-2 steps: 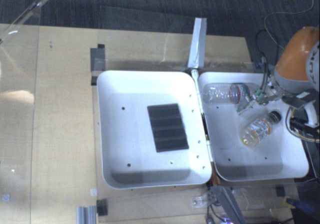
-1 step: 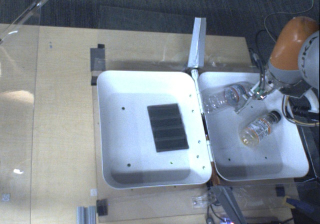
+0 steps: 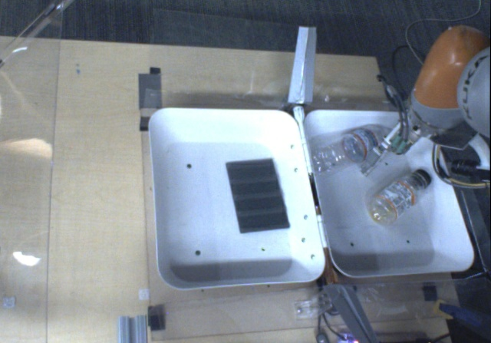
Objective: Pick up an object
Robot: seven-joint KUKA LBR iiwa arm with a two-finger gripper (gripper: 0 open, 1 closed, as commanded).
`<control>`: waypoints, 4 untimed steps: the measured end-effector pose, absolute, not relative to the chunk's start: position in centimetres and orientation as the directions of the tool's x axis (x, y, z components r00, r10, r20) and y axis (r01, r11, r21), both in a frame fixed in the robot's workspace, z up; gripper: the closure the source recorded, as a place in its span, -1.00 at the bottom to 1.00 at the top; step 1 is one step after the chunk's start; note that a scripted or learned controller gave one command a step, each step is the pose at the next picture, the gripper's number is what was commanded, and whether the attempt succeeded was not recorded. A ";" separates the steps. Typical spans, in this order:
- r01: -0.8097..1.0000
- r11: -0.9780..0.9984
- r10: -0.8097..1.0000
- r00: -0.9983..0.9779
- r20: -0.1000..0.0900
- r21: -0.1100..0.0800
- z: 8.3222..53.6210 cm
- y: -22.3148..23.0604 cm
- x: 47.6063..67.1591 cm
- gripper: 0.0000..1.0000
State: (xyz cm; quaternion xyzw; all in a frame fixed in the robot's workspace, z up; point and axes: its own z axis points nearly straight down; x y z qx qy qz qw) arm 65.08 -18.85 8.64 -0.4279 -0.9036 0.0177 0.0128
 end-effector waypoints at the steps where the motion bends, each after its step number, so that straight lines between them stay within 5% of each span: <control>1: 0.780 0.625 0.779 -0.626 -0.022 -0.039 10.2 -20.1 65.3 1.00; 2: 0.793 0.610 0.793 -0.610 -0.008 0.008 17.6 -15.6 66.1 1.00; 3: 0.793 0.609 0.793 -0.609 -0.008 0.008 17.5 -15.6 66.1 -1.00; 4: 0.797 0.604 0.797 -0.604 -0.007 0.009 8.8 -10.7 64.2 -1.00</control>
